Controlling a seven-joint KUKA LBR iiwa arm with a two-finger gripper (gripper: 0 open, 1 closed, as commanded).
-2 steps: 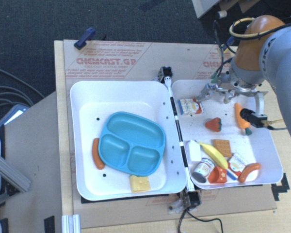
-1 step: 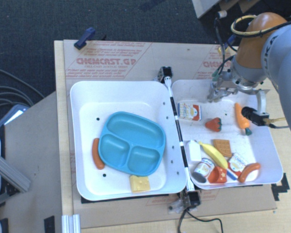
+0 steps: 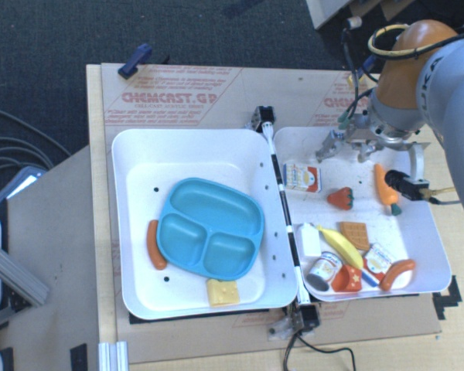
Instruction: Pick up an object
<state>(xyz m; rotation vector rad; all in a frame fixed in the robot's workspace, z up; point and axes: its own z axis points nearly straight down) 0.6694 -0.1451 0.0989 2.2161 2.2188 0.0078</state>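
My gripper [image 3: 346, 150] hangs over the far part of the right bin [image 3: 429, 230], below the orange wrist band. Its fingers stand apart, open, with nothing between them. Just in front of it lie a small white and orange carton [image 3: 301, 178], a red strawberry [image 3: 340, 199] and an orange carrot [image 3: 386, 187]. Nearer the front of that bin are a banana [image 3: 340, 246], a square cracker [image 3: 355, 234], a small can [image 3: 322, 270] and a sausage [image 3: 396, 274].
The left bin [image 3: 131, 176] holds a blue divided plate [image 3: 209, 228], a hot dog sausage [image 3: 155, 243] beside it and a cheese wedge [image 3: 223, 291] at the front. A black divider rail [image 3: 278, 192] runs between the bins. The arm's cables [image 3: 356, 68] hang behind the right bin.
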